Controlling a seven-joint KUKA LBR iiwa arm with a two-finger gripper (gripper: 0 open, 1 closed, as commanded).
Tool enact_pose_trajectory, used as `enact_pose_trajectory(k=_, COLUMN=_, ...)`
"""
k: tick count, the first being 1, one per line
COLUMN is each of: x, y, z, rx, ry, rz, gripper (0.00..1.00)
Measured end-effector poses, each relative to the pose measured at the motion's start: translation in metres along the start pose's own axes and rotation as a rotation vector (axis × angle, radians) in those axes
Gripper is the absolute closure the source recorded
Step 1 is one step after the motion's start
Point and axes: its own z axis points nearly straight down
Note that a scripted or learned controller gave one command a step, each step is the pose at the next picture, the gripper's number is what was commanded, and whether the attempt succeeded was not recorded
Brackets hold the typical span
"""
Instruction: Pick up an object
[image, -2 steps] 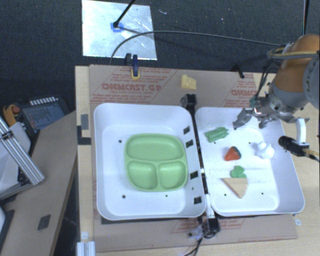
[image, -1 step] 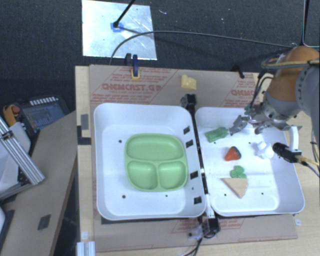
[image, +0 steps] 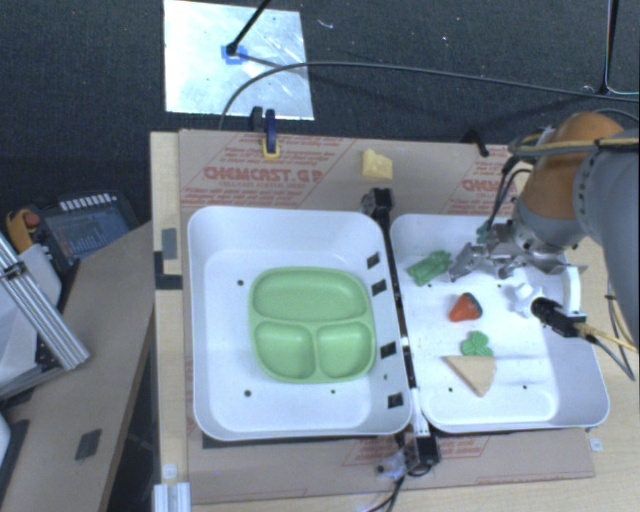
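My gripper (image: 484, 262) hangs over the upper part of the right bin (image: 575, 400), below the grey arm with its orange band (image: 585, 130). A green toy piece (image: 430, 267) lies just left of the gripper. Just below the gripper lies a red-orange toy (image: 464, 307). Farther toward the front are a small green leafy toy (image: 476, 344) and a tan wedge (image: 473, 374). A small white object (image: 520, 295) sits to the gripper's lower right. Nothing shows held in the gripper.
The left bin (image: 215, 250) holds a light green divided plate (image: 309, 323). A yellow block (image: 377, 164) lies on the cardboard behind the bins. A black divider strip (image: 392, 300) runs between the bins. Cables trail at the right edge.
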Motion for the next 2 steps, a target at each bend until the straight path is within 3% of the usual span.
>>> enact_pose_trajectory(k=1, x=0.0, y=0.002, z=-0.013, rx=-0.006, ry=-0.001, rz=-0.001, gripper=1.0)
enact_pose_trajectory(k=2, x=0.01, y=0.004, z=-0.071, rx=-0.006, ry=-0.001, rz=-0.002, gripper=1.0)
